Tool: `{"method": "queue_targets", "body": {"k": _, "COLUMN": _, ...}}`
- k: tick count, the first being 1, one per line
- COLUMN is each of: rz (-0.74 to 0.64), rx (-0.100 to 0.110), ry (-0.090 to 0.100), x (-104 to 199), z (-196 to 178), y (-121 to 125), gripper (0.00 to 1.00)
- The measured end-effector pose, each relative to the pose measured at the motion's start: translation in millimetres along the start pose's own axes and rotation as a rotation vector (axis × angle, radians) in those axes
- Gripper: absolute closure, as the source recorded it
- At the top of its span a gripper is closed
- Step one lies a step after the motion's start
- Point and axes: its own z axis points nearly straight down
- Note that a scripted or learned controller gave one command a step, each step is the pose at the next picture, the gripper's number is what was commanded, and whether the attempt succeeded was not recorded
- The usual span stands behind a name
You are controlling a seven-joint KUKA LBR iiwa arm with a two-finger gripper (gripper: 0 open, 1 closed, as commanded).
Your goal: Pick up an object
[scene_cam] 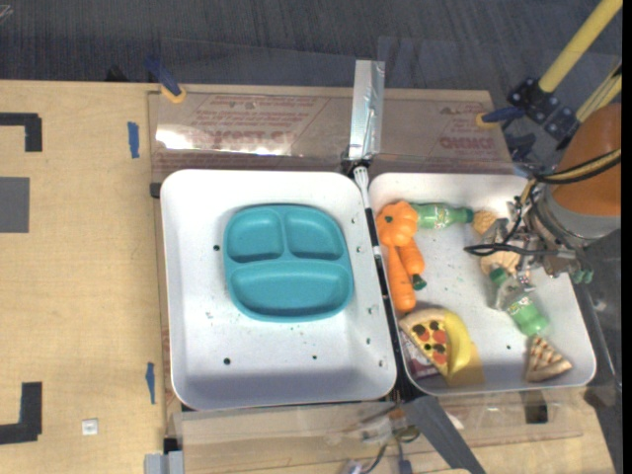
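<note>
My gripper [515,257] hangs low over the right side of the right bin [464,378], below the orange-banded wrist. Directly under and around it lie a small green bottle [529,316] and a tan, bread-like piece [485,222]. At the bin's left side sit an orange pumpkin [396,222], a carrot [404,271] and another green bottle [442,215]. A pizza slice [428,336] and a yellow banana [461,345] lie at the front, and a second wedge [545,360] rests in the front right corner. The wrist's cables hide the gripper's tips.
The left bin [197,354] holds a teal divided plate [287,262]. A metal divider strip [366,112] stands behind the seam between the bins. Yellow poles and a black clamp [541,107] cross the top right, near the arm.
</note>
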Motion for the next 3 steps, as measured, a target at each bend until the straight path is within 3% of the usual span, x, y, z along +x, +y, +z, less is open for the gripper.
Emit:
{"method": "queue_targets", "body": {"k": 1, "rz": 0.307, "rx": -0.001, "ry": 0.002, "x": 12.9, "z": 0.3, "y": 2.7, "gripper": 0.00}}
{"method": "queue_targets", "body": {"k": 2, "rz": 0.276, "rx": 0.001, "ry": 0.002, "x": 54.7, "z": -0.2, "y": -12.2, "gripper": 0.00}}
{"method": "queue_targets", "body": {"k": 3, "rz": 0.275, "rx": 0.005, "ry": -0.014, "x": 49.3, "z": -14.2, "y": -12.4, "gripper": 1.00}}
